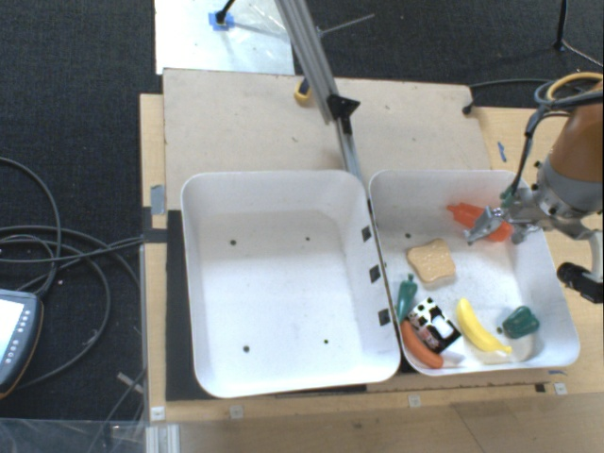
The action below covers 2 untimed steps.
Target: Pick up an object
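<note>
My gripper [490,227] hangs over the far right part of the right bin [550,281], reaching in from the right. It is directly over an orange toy [463,214], part of which is hidden beneath it. Whether the toy is touched I cannot make out. A slice of toast [431,260] lies just to the front left of the gripper. Along the bin's front lie a yellow banana [481,327], a dark green piece [520,322], a black-and-white toy [435,324], a red sausage [421,344] and a slim green piece [406,296].
The left bin [203,253] stands beside the right one, their walls meeting at the middle. A grey slanted pole [311,45] crosses the bench from the top to the bins' shared edge. Cables and a tablet [14,333] lie on the floor at left.
</note>
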Each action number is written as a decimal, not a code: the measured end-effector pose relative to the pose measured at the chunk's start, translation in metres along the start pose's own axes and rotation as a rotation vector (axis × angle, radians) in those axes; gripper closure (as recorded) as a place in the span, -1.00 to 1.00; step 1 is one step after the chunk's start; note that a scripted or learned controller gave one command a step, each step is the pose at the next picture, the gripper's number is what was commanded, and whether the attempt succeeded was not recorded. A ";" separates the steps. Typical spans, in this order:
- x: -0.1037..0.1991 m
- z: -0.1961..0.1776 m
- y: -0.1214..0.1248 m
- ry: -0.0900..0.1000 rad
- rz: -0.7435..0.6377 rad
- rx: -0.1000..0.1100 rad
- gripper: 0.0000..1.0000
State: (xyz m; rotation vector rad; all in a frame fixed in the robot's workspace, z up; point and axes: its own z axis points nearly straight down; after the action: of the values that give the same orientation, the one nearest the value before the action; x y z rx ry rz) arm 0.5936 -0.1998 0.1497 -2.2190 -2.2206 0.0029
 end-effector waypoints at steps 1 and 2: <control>0.001 0.052 0.000 0.001 -0.001 0.000 -1.00; 0.000 0.038 0.002 -0.001 -0.001 -0.007 1.00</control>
State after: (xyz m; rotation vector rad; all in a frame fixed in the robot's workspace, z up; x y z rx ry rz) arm 0.5954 -0.2001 0.1119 -2.2218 -2.2266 -0.0036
